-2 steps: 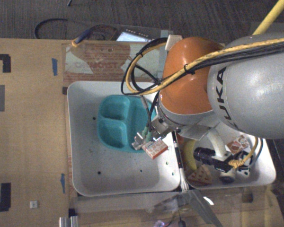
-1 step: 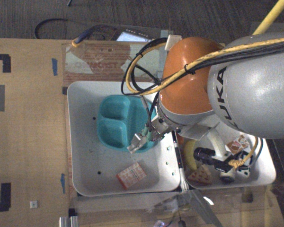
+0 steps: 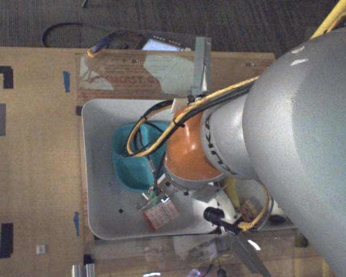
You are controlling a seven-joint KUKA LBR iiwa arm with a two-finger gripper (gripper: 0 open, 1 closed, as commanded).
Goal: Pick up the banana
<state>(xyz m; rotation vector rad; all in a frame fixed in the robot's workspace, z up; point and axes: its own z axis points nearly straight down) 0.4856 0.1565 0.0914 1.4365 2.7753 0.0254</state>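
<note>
A strip of yellow (image 3: pixel 233 193) shows just under the arm's grey body, right of the orange band; it looks like part of the banana, and the arm hides most of it. My gripper (image 3: pixel 154 197) hangs below the orange band (image 3: pixel 187 154), low in the left white bin (image 3: pixel 87 154). It sits between a teal bowl (image 3: pixel 130 160) and a small red-and-white box (image 3: pixel 161 214). The gripper is well to the left of the yellow strip and touches none of it.
The teal bowl lies in the middle of the left bin, touching the gripper's upper left side. The red-and-white box lies near the bin's front wall. A tan lumpy object (image 3: pixel 249 208) rests by the yellow strip. The arm covers the right bin.
</note>
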